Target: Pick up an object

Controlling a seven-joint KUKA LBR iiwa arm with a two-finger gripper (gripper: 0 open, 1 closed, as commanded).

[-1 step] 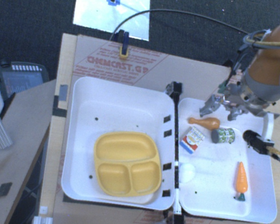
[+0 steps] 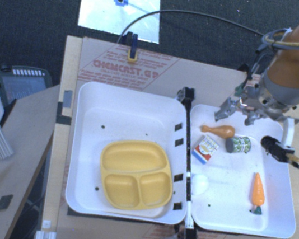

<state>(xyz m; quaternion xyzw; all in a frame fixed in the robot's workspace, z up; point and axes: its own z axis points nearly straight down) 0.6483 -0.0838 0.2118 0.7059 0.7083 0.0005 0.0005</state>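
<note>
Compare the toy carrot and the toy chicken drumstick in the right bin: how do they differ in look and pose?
The carrot is bright orange with a dark green tip; the drumstick is a duller orange-brown. The carrot lies nearly along the bin's length by the right wall, its green end toward the front; the drumstick lies crosswise near the back, just below the gripper. The carrot lies alone; the drumstick is close beside a green can. Both lie flat in the right bin.

Bench (image 2: 60, 146) bears cardboard sheet (image 2: 163, 70); two white bins (image 2: 101, 102) (image 2: 285, 190) atop, side by side.
</note>
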